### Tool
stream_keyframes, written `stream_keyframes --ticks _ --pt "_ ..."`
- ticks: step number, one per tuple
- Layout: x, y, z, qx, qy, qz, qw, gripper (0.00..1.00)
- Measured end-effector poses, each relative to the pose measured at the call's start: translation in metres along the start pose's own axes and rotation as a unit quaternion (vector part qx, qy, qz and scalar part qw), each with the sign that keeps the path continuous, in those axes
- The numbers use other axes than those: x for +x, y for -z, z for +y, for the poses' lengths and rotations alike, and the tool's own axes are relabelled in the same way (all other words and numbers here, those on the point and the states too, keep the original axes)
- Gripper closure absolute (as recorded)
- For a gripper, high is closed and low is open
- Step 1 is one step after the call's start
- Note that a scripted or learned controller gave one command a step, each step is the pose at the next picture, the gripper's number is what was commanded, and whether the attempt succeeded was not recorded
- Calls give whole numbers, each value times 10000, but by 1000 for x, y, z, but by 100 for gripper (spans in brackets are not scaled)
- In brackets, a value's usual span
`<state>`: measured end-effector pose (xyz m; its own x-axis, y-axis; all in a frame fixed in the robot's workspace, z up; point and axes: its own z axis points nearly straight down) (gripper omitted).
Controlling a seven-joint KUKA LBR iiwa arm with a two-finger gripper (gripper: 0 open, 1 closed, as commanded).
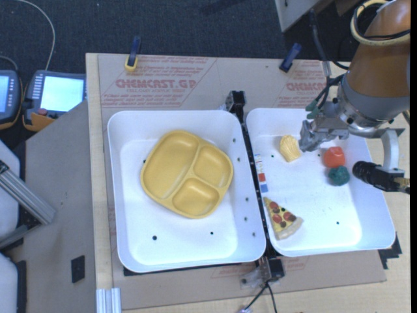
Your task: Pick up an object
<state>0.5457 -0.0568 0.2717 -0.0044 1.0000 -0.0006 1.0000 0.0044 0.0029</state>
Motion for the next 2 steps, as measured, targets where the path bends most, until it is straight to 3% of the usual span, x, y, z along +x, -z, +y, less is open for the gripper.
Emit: stream_keyframes --ticks 1,2 --pt "47 -1 15 2 -6 0 10000 100" --pt "102 -8 14 28 6 10 10000 100"
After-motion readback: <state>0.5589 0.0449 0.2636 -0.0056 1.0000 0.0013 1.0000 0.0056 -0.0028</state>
